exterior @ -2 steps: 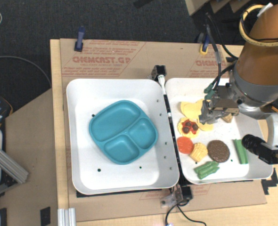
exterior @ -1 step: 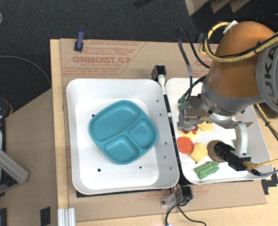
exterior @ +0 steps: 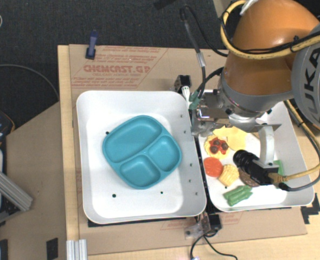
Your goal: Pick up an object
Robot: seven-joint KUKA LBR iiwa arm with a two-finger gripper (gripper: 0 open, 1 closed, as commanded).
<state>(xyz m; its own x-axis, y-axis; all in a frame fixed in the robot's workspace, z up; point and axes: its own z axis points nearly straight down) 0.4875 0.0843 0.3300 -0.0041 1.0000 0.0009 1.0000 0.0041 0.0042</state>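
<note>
The right bin [exterior: 298, 145] holds several small toy foods. A flat yellow piece with red spots [exterior: 230, 140] lies near the bin's left wall. In front of it are a red-orange piece [exterior: 213, 168] and a ridged yellow piece [exterior: 229, 175]. A green piece [exterior: 238, 195] rests at the front edge. My gripper [exterior: 218, 119] hangs low over the back left of this bin, just behind the yellow spotted piece. The orange and grey wrist covers most of it from above.
The left bin [exterior: 92, 145] holds a blue divided plate [exterior: 142, 151]. The two bins meet along a ridge [exterior: 195, 156] close beside the gripper. A small green bit [exterior: 280, 167] lies at the right of the right bin. Cardboard [exterior: 116, 66] lies under both bins.
</note>
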